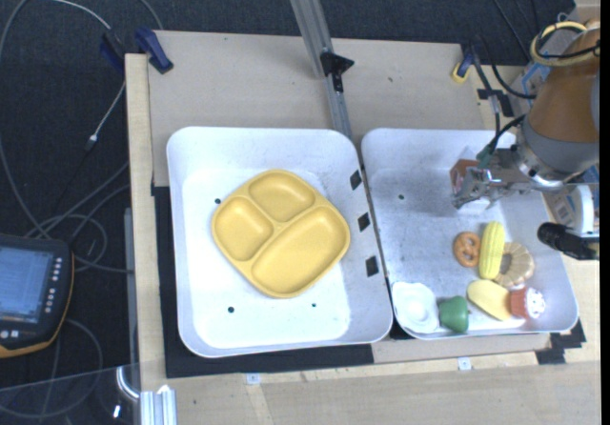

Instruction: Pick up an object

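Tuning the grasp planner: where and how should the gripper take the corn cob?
Probably grip the corn cob across its middle, coming straight down from above. It lies lengthwise, its long sides the narrow span. The pretzel crowds its left side and the tan piece its right, so finger room is tight.

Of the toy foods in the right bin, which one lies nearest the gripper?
The pretzel, the small round orange-brown piece at the cluster's upper left, just below the gripper; the corn lies beside it, slightly farther.
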`<action>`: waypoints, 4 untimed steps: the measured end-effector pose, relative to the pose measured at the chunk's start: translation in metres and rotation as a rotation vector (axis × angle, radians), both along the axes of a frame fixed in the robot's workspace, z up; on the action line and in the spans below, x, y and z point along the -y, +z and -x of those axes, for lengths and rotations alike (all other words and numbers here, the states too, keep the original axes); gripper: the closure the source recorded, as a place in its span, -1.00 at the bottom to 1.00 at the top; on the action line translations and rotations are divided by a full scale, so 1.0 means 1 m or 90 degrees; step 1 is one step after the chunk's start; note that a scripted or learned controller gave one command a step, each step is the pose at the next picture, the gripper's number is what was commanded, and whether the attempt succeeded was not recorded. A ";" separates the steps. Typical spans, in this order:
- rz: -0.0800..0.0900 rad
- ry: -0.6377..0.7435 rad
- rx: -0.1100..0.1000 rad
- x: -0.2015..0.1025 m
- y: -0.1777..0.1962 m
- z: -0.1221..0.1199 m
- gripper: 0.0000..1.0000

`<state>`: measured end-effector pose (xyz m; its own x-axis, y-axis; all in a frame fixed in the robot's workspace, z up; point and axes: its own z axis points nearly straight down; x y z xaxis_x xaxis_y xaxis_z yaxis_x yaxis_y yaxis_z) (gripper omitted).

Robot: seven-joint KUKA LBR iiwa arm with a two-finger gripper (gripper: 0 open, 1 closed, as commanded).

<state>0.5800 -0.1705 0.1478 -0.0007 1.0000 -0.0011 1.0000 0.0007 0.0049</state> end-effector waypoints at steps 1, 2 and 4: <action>0.000 0.001 0.001 -0.004 0.062 0.005 1.00; 0.001 0.001 0.002 -0.006 0.116 0.013 1.00; -0.003 0.004 -0.006 -0.117 0.093 -0.008 1.00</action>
<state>0.5883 -0.0540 0.2409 -0.0066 1.0000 0.0033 1.0000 0.0066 -0.0043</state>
